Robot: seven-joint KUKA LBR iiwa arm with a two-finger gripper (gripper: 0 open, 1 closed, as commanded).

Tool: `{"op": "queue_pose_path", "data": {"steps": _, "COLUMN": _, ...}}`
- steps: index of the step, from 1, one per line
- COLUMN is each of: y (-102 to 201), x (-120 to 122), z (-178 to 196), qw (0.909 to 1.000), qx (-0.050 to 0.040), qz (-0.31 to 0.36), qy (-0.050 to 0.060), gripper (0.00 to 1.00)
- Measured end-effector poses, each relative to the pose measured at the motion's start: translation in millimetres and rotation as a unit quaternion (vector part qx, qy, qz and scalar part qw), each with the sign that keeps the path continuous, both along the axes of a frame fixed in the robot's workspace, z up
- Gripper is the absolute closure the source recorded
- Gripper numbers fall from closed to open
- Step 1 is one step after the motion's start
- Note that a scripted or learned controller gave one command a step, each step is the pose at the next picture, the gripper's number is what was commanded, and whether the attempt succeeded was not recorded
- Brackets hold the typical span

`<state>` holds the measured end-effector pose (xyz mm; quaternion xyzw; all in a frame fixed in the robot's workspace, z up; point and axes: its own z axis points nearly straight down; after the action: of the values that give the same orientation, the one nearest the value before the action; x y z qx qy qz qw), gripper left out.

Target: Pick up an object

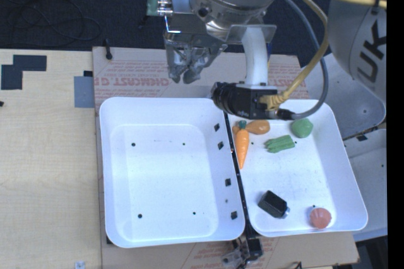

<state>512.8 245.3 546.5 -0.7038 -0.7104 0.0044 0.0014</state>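
Note:
My gripper (185,76) hangs high over the back edge of the left bin (113,135), above the cardboard behind it, and nothing shows in it. The right bin (341,185) holds the objects. An orange carrot (241,146) lies along its left wall, with a small orange piece (257,127) just behind it. A green ridged piece (279,144) and a round green piece (302,128) lie at the back. A black block (273,204) and a pink-red ball (320,217) sit near the front.
The two bins meet at a divider with black clips (228,182). Cardboard (132,75) lies under and behind the bins, on a pale bench (44,154) that stretches to the left. Cables lie on the dark floor at the back.

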Motion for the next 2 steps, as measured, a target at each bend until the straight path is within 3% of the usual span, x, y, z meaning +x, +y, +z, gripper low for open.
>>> {"op": "queue_pose_path", "data": {"steps": 2, "y": 1.9, "x": -0.1, "z": 18.0, "qw": 1.0, "qx": -0.0018, "qz": 0.006, "qy": 0.004, "gripper": 1.0}}
